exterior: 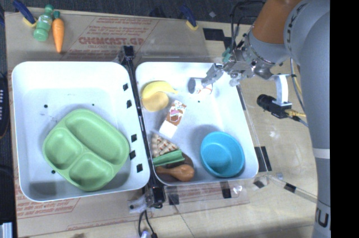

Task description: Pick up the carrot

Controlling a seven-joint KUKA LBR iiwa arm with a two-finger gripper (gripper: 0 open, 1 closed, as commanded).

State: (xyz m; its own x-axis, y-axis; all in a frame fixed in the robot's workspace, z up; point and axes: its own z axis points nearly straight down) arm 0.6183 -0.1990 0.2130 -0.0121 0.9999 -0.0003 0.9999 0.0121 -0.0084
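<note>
**Carrot sits outside the bins, far from the end effector**

Taking the left bin (22, 119) as landmark: the end effector (203, 84) hangs to its right, holding nothing; finger spacing unclear. Beyond its far-left corner, on the tabletop (112, 35), lies the carrot (58, 32), likely light, rigid, smooth; best gripped mid-body.

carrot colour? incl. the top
Orange body, green top. The carrot lies on the bench outside the bins, upper left in the camera view.
</note>
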